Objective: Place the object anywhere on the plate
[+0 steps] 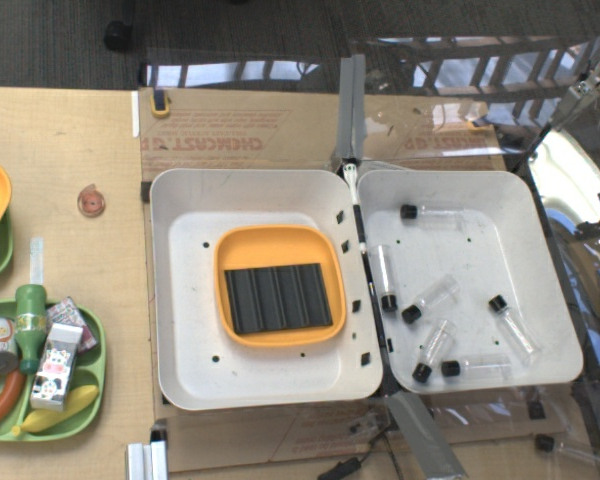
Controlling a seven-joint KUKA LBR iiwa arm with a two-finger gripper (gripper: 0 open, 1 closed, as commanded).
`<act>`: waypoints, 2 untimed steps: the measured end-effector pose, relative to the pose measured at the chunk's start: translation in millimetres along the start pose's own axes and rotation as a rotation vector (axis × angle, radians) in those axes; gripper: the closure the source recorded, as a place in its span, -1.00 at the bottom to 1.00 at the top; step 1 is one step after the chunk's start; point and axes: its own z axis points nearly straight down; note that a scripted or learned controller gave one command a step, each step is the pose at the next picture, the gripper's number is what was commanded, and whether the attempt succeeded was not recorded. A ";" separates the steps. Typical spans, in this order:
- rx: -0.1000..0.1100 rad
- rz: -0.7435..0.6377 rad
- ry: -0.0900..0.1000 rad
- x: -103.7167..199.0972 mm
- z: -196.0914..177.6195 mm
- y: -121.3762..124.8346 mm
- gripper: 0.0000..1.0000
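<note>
Nearest the lens, 2 clear vials [448, 369] with black caps lie among about 7 in the right bin [550, 268], well apart from the orange plate [280, 243]; light, slick, likely brittle, best pinched mid-tube; gripper state: cannot tell.

A single camera looked down at a slant from above the bench, set well back. The left bin [170, 298] sat just left of centre; the right bin [525, 268] lay beside it, floor visible beyond both.
</note>
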 end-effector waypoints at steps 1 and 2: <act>-0.001 -0.309 0.000 -7.2 -75.2 -3.8 1.00; 0.001 -0.403 0.003 27.5 45.9 -69.7 1.00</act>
